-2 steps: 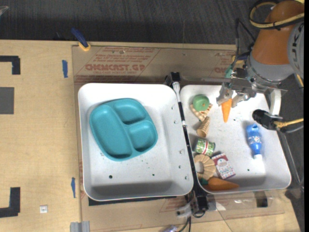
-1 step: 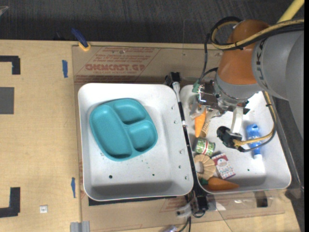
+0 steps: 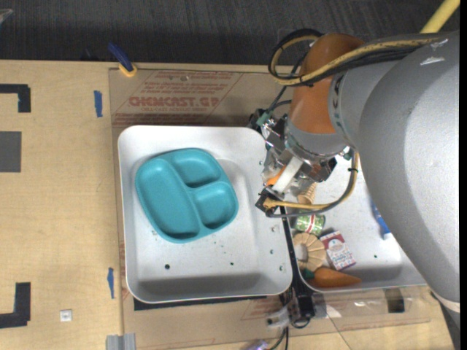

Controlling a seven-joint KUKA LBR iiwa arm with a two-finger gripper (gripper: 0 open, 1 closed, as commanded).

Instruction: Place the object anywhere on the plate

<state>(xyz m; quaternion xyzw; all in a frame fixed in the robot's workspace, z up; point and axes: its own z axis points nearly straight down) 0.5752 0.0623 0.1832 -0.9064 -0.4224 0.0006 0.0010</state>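
Observation:
A teal plate with three compartments lies in the left white bin, nothing on it. My gripper hangs over the left edge of the right bin, close to the wall between the two bins and to the right of the plate. Just below it several small items lie in a heap: a green can, a tan waffle-like piece, a small red and white box and an orange carrot. A pale cone-shaped piece shows right beside the gripper.
The grey arm covers most of the right bin. Brown cardboard lies beyond the bins, with the wooden bench to the left. A few dark specks dot the left bin's floor.

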